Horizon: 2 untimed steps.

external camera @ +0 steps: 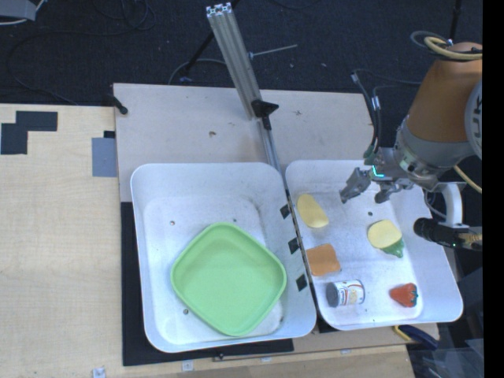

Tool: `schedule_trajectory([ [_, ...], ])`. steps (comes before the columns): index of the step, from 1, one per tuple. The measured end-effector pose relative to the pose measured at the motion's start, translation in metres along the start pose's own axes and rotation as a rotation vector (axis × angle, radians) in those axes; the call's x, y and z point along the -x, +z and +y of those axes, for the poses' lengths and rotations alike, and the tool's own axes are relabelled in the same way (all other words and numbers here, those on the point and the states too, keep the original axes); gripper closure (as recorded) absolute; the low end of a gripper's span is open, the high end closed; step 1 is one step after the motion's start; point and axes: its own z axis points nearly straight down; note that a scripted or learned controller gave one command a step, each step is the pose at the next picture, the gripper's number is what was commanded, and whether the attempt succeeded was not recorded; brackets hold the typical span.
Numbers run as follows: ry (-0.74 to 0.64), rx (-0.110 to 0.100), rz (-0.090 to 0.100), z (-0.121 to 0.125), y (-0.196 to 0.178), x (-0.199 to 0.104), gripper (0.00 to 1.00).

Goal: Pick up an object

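Observation:
My gripper (pixel 370 191) hangs above the upper part of the right bin (pixel 441 305), its two dark fingers spread apart with nothing between them. Below it in that bin lie a pale yellow oval piece (pixel 312 211) at the left, a yellow slice with a green edge (pixel 385 235) at the right, an orange block (pixel 323 260), a small can lying on its side (pixel 346 293) and a red strawberry-like toy (pixel 404 294). The gripper is apart from all of them.
The left bin (pixel 150 211) holds a light green square plate (pixel 228 278). A metal rail (pixel 240 61) slants down toward the divider between the bins. The arm's orange band (pixel 449 93) and cables stand at the right.

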Motion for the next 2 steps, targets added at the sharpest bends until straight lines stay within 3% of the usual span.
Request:
schedule_trajectory([
  [1,0.000,0.000,0.000,0.000,0.000,0.000,0.00],
  [2,-0.001,-0.004,0.001,0.005,0.044,-0.001,0.00],
])
